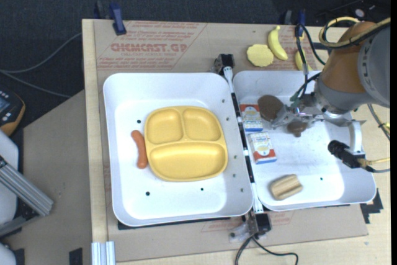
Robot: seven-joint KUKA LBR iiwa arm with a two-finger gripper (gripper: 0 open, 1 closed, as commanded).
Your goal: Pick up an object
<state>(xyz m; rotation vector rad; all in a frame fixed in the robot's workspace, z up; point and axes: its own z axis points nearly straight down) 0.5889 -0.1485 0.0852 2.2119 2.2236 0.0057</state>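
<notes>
The arm reaches into the right bin [347,192], and its end effector [296,121] hangs low just beside a brown round object [269,107], the likeliest target, which lies in the upper left part of that bin. How the end effector stands, spread or closed, I cannot tell from this angle, and nothing shows as gripped. To do this well, I judge it should centre squarely over the brown piece before closing, since a glancing approach could simply nudge it away. Crowding is the trouble here: two small cartons [255,133] lie against the right bin's left wall, just below the brown object, and could get caught in the grasp. A tan bread-like block [285,186] sits toward the bin's lower edge, well apart. Beyond the bin's top edge, on the surface [155,46], rest a banana [277,43] and a yellow lump [260,55]. Left of the right bin, a second bin holds a yellow divided plate [185,143] and a sausage [139,148].
</notes>
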